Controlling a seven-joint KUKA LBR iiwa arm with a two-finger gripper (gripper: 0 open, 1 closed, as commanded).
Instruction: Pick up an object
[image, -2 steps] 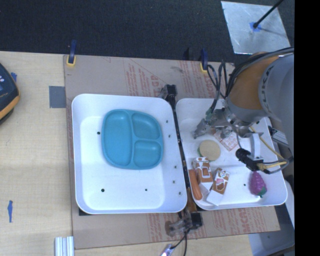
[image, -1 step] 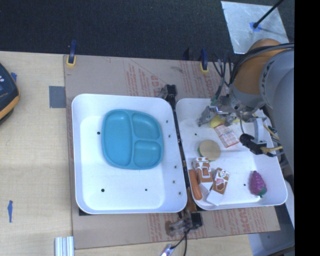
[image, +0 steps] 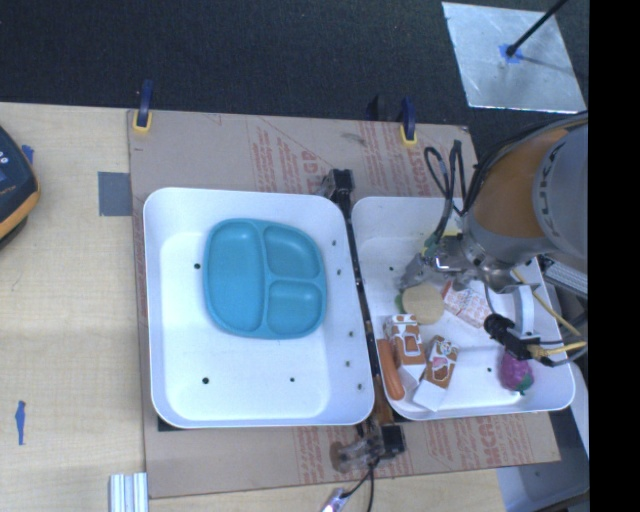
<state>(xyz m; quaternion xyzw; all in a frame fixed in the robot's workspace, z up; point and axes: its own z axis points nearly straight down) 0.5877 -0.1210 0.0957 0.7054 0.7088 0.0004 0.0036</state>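
My gripper (image: 432, 270) is low in the right bin (image: 370, 240), near its middle, reaching in from the right. Directly under and in front of it lies a pale round bread-like piece (image: 424, 304) with a bit of green at its left edge. An orange carrot-like stick (image: 389, 368) lies along the bin's left wall. Two small brown and white cartons (image: 404, 335) (image: 440, 365) lie at the front. A purple lump (image: 516, 373) sits at the front right. A red and white packet (image: 466, 302) lies beside the wrist.
The left bin (image: 170, 380) holds a blue divided plate (image: 265, 277). A black cable (image: 440, 170) loops behind the wrist. A black and yellow device (image: 14, 190) sits at the bench's left edge. Clamps (image: 143, 108) (image: 407, 120) hold the cardboard at the back.
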